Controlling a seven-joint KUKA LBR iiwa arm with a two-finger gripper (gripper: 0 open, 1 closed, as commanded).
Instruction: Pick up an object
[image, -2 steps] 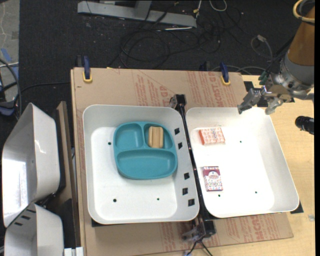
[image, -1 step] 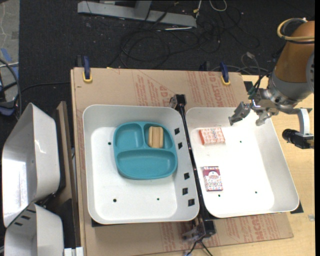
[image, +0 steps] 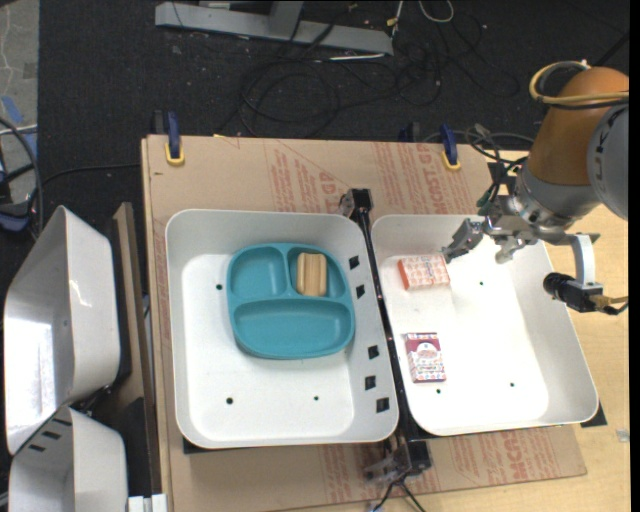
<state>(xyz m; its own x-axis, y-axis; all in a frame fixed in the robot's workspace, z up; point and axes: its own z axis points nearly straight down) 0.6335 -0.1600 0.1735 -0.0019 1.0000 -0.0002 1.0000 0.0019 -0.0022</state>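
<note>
From the overhead camera we see a brown cardboard sheet with red printing covering the bench, held at its far edge by two blue-and-yellow clamps. Beyond it lies dark carpet strewn with black cables, and spare white tubs stand off to the left.

Two shallow white bins sit side by side on the cardboard. In the left bin we find a teal divided plate, set toward the far half, with a tan wooden block lying in its upper right compartment. In the right bin a small pink-and-white box lies near the far left corner, and a flat magenta packet lies nearer us, close to the divider, well apart from the box.

The arm reaches in from the right, and its gripper hangs over the far part of the right bin, just right of the pink-and-white box. Its two fingers are spread apart, and we see nothing between them.
</note>
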